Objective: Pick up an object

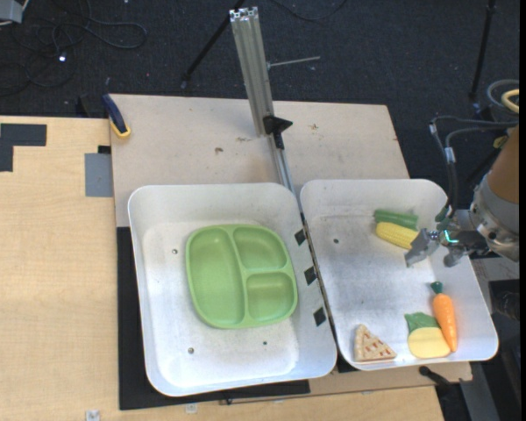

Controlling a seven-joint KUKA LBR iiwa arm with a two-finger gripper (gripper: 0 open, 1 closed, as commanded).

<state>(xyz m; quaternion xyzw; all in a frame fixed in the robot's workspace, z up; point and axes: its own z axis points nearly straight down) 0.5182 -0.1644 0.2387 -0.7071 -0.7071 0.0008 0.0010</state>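
**Right bin: 4 toy foods, gripper beside the corn**

Nearest the camera, at the front of the right bin (333, 235), lie 3 items: 1 waffle-patterned wedge (371, 344), 1 yellow piece with a green top (428, 338) and 1 carrot (445, 319) just beside it at the bin's right wall. All look like moulded plastic: judged light, rigid and smooth, so liable to slip or roll under a poor pinch.

Further back lies 1 corn cob (394, 231), yellow with green husk behind it. Judged the likeliest target. It is rounded, so the hold should go across its short width at mid-length, not along its axis.

The gripper (436, 242) sits just to the right of the corn, low over the bin. Its 2 fingers appear spread apart, with nothing between them; contact with the corn cannot be confirmed.

The left bin (149, 235) holds 1 green divided plate (241, 275) with 3 compartments.

Count: 2 bins, 4 toy foods, 1 plate.
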